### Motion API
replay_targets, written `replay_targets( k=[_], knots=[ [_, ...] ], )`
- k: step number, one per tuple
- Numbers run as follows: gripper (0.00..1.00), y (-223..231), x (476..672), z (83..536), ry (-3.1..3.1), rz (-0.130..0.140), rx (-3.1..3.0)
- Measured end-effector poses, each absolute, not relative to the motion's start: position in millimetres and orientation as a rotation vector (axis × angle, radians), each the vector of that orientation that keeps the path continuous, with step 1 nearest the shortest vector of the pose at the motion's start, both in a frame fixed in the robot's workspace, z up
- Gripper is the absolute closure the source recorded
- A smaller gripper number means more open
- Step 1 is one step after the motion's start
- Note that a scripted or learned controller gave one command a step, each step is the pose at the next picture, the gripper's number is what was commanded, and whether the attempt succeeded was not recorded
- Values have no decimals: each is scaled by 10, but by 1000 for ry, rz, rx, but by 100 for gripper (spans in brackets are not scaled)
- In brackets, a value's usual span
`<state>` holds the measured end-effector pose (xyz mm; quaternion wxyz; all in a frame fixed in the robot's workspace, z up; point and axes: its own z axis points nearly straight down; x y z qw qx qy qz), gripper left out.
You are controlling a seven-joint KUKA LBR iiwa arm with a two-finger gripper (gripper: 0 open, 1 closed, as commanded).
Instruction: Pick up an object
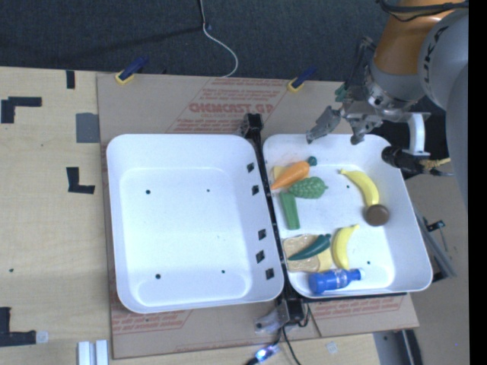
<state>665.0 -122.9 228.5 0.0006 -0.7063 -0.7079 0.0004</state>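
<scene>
1. A tan bench [46, 226] carries a cardboard sheet [221, 105] under two shallow white bins, with dark cloth [114, 14] behind and a thin cable [217, 40] trailing across it.
2. The left bin [183, 147] has bare white walls and floor, marked by a few small dark dots.
3. The right bin [403, 204] holds all the loose things: a carrot [291, 174] near its upper left, a bumpy green piece [308, 188] just beside it, and a green stick [291, 211] below.
4. A banana [364, 186] lies toward the right wall, with a brown ball [376, 215] touching its lower end.
5. Lower down sit a second banana [342, 245], a dark green pod [313, 246] over a yellowish piece [304, 258], and a blue bottle [332, 280] near the front wall.
6. The gripper [338, 130] hangs above the right bin's far rim, fingers spread apart and nothing between them.
7. These look like light, stiff plastic toys with smooth skins, so likely to slip or roll.
8. The upper banana lies apart from the crowd; I judge a pinch across its middle the safest hold.
9. The ball would probably skid away.
</scene>
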Motion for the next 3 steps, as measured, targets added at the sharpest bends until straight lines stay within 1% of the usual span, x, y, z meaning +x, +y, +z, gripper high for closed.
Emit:
replay_targets(
  k=[1, 2, 3],
  knots=[
    [0, -947, 6643, 948, -2216, 14, -2210],
    [100, -962, 6678, 1139, -2224, 4, -2216],
    [100, -126, 6695, 1892, -2233, -8, -2213]
  ],
)
